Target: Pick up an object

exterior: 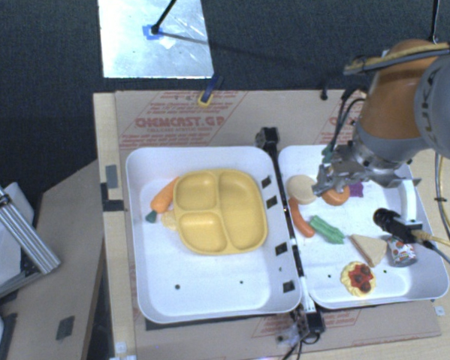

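**Orange round toy food** [336, 197]: in the right bin [324, 272], upper middle, directly beneath the gripper [330, 181]. It is judged the likeliest target of the pick, since the tool hangs over it. It looks like moulded plastic, so it is probably light, stiff, smooth and somewhat slippery, and not fragile. The rounded form suggests a grasp from above across the widest part, so that the piece does not squirt sideways. Whether the gripper is wide, narrow or closed on anything cannot be told, because the wrist body hides its tip. Contact with the toy is likewise unclear.

**Close neighbours:** a cream dome-shaped piece [301, 187] sits just to its left, and a purple piece [356, 190] just to its right, partly under the arm [402, 106]. These 2 leave little room on either side.

**Nearer the camera:** a red-orange sausage-like piece [301, 219], a green pod [327, 229], a pale wedge [366, 248], a small tart with red topping [358, 278] and a silver can [400, 253]. All lie apart from the target.

**Surface:** the right bin is shallow and white, with a smooth floor and low walls, so a nudged item would likely slide.

**Surroundings:** the left bin [216, 289] holds a yellow 3-compartment plate [213, 236], with a toy carrot [164, 195] at its left edge. Both bins rest on a cardboard-covered bench [169, 118].
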Tool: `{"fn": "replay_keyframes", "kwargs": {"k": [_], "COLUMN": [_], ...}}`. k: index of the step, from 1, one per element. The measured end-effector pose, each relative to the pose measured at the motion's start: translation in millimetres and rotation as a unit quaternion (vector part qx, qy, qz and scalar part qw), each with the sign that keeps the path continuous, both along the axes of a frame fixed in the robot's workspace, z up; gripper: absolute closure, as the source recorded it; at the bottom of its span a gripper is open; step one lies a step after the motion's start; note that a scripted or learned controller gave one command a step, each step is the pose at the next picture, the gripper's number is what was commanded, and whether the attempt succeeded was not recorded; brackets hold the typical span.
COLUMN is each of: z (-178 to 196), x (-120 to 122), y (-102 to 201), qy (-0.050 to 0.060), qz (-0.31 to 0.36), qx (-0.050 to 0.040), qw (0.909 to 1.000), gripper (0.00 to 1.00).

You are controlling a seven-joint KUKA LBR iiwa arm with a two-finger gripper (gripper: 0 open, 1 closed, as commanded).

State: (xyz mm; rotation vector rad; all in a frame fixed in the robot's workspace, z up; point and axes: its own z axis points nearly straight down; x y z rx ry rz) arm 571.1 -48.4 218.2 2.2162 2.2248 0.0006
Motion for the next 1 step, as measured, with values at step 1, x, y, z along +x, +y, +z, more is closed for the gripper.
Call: {"fn": "replay_keyframes", "kwargs": {"k": [1], "z": [12.1], "x": [-5.4], "y": [-5.7], "qy": [0.0], "qz": [-0.001], "qx": [0.0004], "qw": [1.0], "gripper": [1.0]}}
